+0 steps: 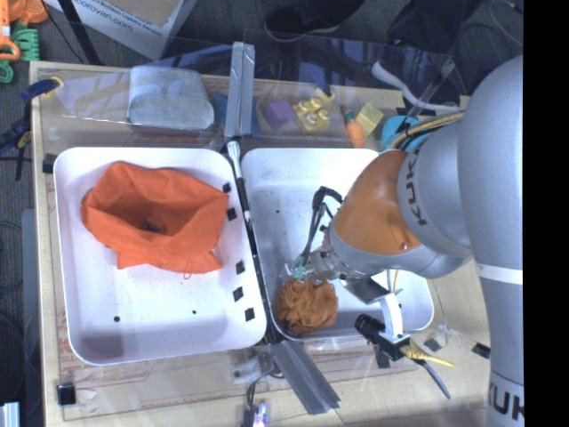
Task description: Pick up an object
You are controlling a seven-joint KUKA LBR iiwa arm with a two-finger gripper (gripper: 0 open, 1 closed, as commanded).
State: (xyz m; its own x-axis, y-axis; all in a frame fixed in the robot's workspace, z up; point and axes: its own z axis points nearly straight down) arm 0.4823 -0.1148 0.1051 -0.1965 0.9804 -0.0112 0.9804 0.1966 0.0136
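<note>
A crumpled orange cloth (158, 215) lies in the left white bin (98, 327), covering its upper half. In the right bin (276, 185) a brown fuzzy lump (307, 305) sits near the front wall. My gripper (305, 272) hangs right over the lump's top edge, reaching down from the orange-banded wrist (378, 216). The wrist and the arm hide most of the right bin's right side. The fingertips are hidden against the lump.
Beyond the bins, behind a clear wall, lie a grey pad (171, 98), a purple block (278, 112), a yellow toy (313, 109) and other small toys. A metal divider (238, 87) runs between the bins. The left bin's front half is bare floor.
</note>
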